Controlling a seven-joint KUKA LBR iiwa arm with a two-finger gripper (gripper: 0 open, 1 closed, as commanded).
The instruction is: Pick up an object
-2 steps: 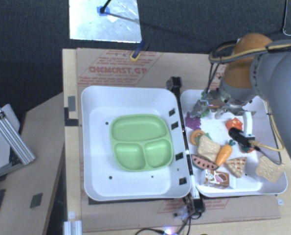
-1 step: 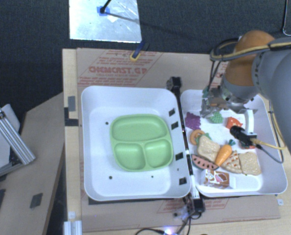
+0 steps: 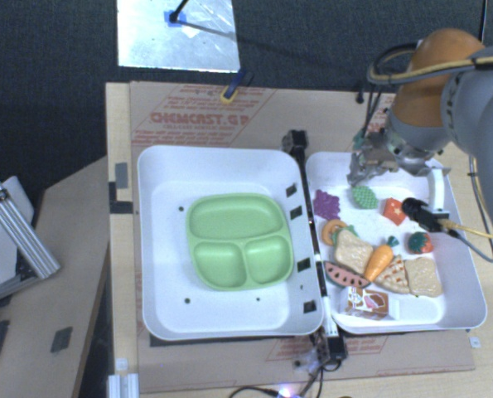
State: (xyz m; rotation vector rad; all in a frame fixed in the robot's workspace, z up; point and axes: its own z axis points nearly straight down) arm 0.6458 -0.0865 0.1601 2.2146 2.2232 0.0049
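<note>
The right bin (image 3: 466, 305) holds several toy foods: purple grapes (image 3: 326, 202), a green knobbly piece (image 3: 364, 196), a red piece (image 3: 393, 210), a small green and red piece (image 3: 419, 241), an orange carrot (image 3: 378, 260), a slice of bread (image 3: 353, 249), a watermelon slice (image 3: 345, 275), a cracker (image 3: 422, 275) and a brown packet (image 3: 369, 303). My gripper (image 3: 364, 175) hangs over the bin's far side, just above the green knobbly piece. I see nothing between its fingers.
The left bin (image 3: 159, 181) holds a green tray (image 3: 238, 240) with three compartments. A black divider (image 3: 306, 222) runs between the bins. A shiny sheet (image 3: 178, 23) lies beyond the bench. The arm (image 3: 453, 81) fills the upper right.
</note>
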